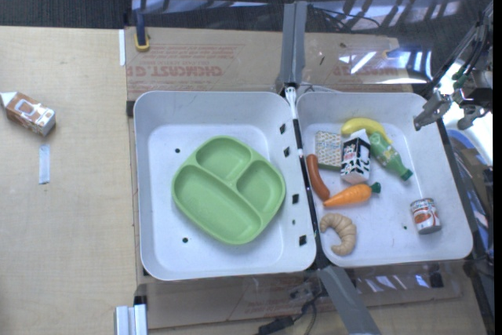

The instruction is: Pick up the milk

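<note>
The milk point(357, 156) is a small black-and-white carton standing in the right bin point(451, 243), in its upper middle. It is packed between a tan cracker box point(329, 148) on its left and a green bottle point(390, 155) on its right. My gripper point(449, 118) hovers at the bin's far right rim, up and to the right of the milk and well apart from it. Its two grey fingers are spread open with nothing between them.
Around the milk lie a banana point(365, 125), a sausage point(317, 176), a carrot point(350, 195), a croissant point(339, 234) and a red can point(424, 216). The left bin point(157, 129) holds a green divided plate point(227, 190). An orange-and-white carton point(29, 114) lies on the bench at far left.
</note>
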Motion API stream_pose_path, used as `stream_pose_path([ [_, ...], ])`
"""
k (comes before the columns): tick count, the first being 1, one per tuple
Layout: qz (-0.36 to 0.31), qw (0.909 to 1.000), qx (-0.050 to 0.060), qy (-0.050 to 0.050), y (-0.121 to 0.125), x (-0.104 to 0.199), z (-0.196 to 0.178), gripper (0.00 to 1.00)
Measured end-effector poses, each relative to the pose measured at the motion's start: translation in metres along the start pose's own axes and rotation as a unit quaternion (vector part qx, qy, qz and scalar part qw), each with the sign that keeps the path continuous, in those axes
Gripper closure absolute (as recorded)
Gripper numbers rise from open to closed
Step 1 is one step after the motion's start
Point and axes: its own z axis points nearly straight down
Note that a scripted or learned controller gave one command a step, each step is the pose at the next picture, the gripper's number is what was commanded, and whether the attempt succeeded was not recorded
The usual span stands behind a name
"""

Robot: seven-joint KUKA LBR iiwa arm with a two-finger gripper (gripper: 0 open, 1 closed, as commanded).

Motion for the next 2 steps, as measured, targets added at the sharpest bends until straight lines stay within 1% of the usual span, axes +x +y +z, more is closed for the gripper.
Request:
stream_pose_path([
  [1, 0.005, 1.0000, 0.000, 0.000, 0.058, 0.048, 0.072, 0.00],
  [2, -0.009, 1.0000, -0.002, 0.000, 0.059, 0.058, 0.184, 0.00],
])
